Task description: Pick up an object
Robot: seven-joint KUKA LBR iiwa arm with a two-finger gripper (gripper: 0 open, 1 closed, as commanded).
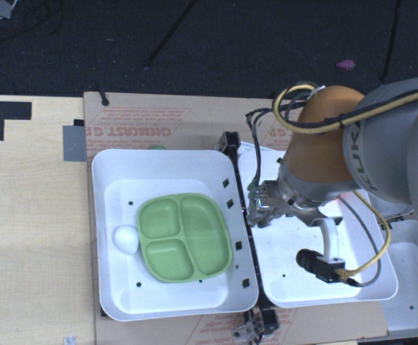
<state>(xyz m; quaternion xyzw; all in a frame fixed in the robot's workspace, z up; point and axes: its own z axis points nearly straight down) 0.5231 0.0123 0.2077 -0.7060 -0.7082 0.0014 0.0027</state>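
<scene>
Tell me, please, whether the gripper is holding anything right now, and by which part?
That cannot be told. The gripper sits low over the right bin, under the arm's wrist. The green divided plate and the white ball lie untouched in the left bin.

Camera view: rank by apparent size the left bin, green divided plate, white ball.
1. Left bin
2. Green divided plate, lying inside that bin
3. White ball, touching the plate's left edge

The gaps are clear; nearness to the camera changes nothing.
</scene>
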